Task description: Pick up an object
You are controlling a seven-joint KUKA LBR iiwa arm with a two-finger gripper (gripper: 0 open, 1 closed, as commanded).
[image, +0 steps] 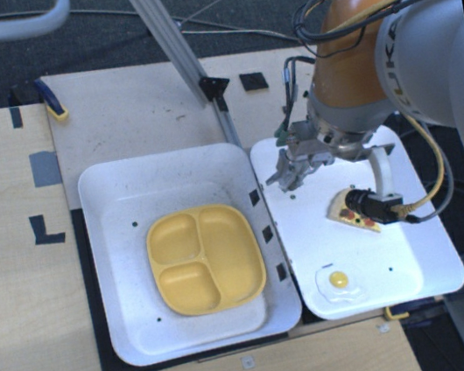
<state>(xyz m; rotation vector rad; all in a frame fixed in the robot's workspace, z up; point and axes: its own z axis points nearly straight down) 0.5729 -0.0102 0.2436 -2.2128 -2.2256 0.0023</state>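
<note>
You see the pale wooden bench (19, 289) spreading across the view, with dark tape marks on its left part and two shallow white plastic bins set side by side on it. The grey robot arm with its orange band (358, 42) leans in from the right and covers the upper right corner of the right-hand bin (409, 282). The left-hand bin (110, 201) is the wider one, and a yellow plastic plate with three compartments (205, 259) lies flat in its lower middle, apart from the walls.

A slanted grey metal rail (177, 52) runs down from the top of the view and ends at the gap between the two bins, just left of the arm's wrist. Black cables loop around the orange band and down the arm's right side.

The pincer (288, 175) hangs over the upper left part of the right-hand bin, close to the wall shared with the other bin. You cannot tell how far apart its tips stand, and nothing is seen between them.

A toy pizza slice, pale with red dots (349, 208), lies in the middle of the right-hand bin, to the right of and below the pincer, and it touches a black fitting on the arm's cable. A toy fried egg, white with a yellow yolk (338, 282), lies flat near that bin's front wall, well apart from the pincer.
</note>
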